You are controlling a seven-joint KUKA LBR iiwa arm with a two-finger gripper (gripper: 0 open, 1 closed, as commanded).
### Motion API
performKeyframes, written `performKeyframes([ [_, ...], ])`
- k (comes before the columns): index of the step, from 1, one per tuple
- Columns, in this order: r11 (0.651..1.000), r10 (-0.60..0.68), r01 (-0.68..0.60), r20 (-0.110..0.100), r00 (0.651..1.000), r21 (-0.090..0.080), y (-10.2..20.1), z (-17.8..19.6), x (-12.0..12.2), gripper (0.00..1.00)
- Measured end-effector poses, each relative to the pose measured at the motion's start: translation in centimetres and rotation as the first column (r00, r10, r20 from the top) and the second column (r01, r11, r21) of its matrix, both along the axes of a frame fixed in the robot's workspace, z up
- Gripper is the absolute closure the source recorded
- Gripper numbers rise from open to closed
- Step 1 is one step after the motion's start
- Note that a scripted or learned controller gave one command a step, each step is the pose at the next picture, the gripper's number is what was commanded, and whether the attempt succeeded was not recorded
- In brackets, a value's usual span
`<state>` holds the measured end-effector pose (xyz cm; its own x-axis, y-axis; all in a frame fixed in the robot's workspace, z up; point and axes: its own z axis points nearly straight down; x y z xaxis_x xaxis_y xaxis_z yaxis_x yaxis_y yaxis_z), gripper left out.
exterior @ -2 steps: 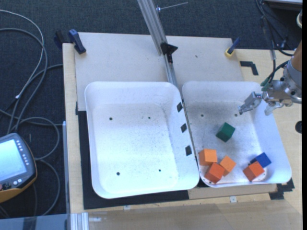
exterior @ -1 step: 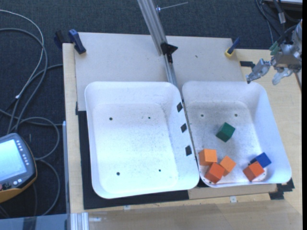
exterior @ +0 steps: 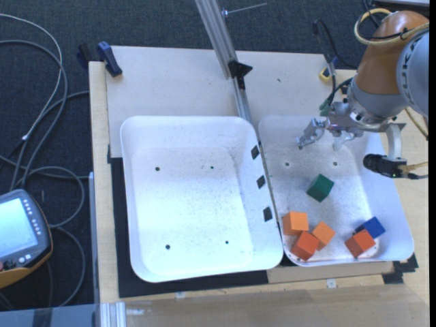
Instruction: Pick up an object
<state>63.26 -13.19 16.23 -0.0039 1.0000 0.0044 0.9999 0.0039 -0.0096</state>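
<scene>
Nothing is picked up yet: the claw (exterior: 324, 136) hangs over the far end of the right bin (exterior: 398, 213) with its fingers spread and nothing between them. The nearest candidate, a green cube (exterior: 319, 187), lies on the bin floor nearer the camera, apart from the claw. The orange cubes (exterior: 308, 234) and a blue cube (exterior: 373, 227) sit farther off at the bin's near edge, so the descent and grasp are all still ahead.

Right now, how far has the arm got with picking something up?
Nothing looks picked yet. The gripper hangs over the far end of the right bin with nothing between its fingers. The green block sits apart in mid-bin; three orange blocks, a red block and a blue block lie along the near edge. Choosing one, descending, closing and lifting all remain.
</scene>
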Motion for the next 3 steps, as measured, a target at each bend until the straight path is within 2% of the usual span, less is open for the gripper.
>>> performKeyframes([
  [1, 1.000, -0.005, 0.005, 0.001, 1.000, -0.001, 1.9, -6.6, -6.0, 0.00],
  [2, 1.000, -0.006, 0.006, 0.004, 1.000, -0.002, 1.0, -6.3, -9.6, 0.00],
  [3, 1.000, -0.004, 0.004, 0.008, 1.000, -0.003, 1.0, -6.3, -9.5, 0.00],
])
